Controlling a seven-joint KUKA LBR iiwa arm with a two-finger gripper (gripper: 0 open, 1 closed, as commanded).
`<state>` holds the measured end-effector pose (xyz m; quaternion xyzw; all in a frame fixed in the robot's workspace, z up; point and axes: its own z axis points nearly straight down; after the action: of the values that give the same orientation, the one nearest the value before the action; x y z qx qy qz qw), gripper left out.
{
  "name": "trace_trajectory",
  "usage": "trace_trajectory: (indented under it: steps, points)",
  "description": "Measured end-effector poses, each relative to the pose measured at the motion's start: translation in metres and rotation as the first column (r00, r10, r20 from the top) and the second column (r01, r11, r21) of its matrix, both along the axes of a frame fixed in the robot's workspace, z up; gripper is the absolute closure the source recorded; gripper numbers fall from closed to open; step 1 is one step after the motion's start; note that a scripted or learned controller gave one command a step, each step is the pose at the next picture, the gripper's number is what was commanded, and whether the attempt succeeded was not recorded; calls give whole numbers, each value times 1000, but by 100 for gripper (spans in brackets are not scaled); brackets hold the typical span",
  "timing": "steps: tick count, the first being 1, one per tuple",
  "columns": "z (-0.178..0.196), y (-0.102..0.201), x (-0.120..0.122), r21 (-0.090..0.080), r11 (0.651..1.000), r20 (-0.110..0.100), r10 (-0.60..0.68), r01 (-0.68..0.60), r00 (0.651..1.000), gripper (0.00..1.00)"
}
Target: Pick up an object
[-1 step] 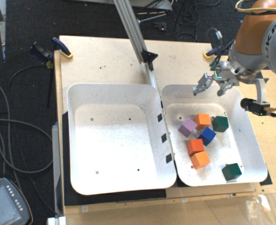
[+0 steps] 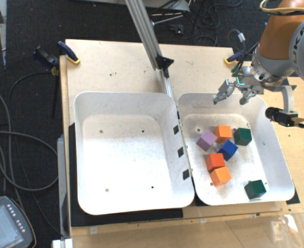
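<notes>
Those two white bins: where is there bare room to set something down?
The left bin has an open floor wall to wall. In the right bin, blocks crowd the middle: purple block, blue block, orange blocks. Bare patches lie along its near-left corner and under the gripper at the far wall.
</notes>
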<state>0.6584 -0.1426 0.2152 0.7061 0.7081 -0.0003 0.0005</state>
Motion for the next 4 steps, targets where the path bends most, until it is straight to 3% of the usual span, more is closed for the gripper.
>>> trace_trajectory:
  steps: [3, 4]
  points:
    - [-122, 12, -9, 1, 1000, -4, -1, 1, 1000, 0]
    - [-109, 12, -8, 0, 1000, 2, -2, 2, 1000, 100]
